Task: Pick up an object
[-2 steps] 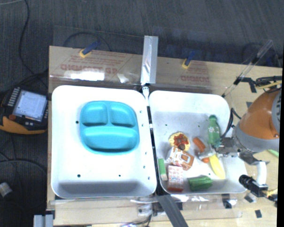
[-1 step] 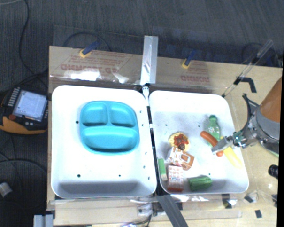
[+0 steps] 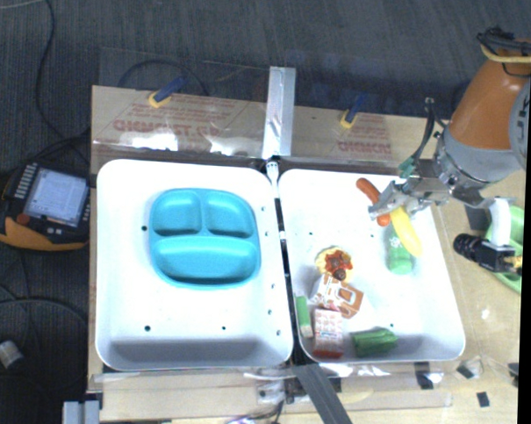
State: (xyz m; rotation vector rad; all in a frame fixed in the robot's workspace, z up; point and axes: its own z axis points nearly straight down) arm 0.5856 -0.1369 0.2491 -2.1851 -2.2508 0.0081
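Jaws (image 3: 405, 204) hang low over the upper part of the right bin (image 3: 437, 302), right above a yellow banana-like toy (image 3: 406, 231); whether they are spread or pinched I cannot tell, and nothing shows clearly between them.

At the far left, off the tabletop (image 3: 120, 112), a small device with a screen (image 3: 46, 202) lies on the dark floor. The left bin (image 3: 120, 315) carries a blue divided plate (image 3: 206, 235), lying flat near its middle. In the right bin, a red and white carton (image 3: 329, 331) lies near the lower edge, with a small red and yellow toy (image 3: 335, 262) and a printed packet (image 3: 343, 295) just above it. A dark green piece (image 3: 374, 341) rests beside the carton. Higher up, an orange carrot-shaped toy (image 3: 368, 191) lies just left of the jaws, and a pale green item (image 3: 398, 256) touches the banana's lower end (the two overlap). The grey arm with its orange band (image 3: 485, 106) reaches in from the right.
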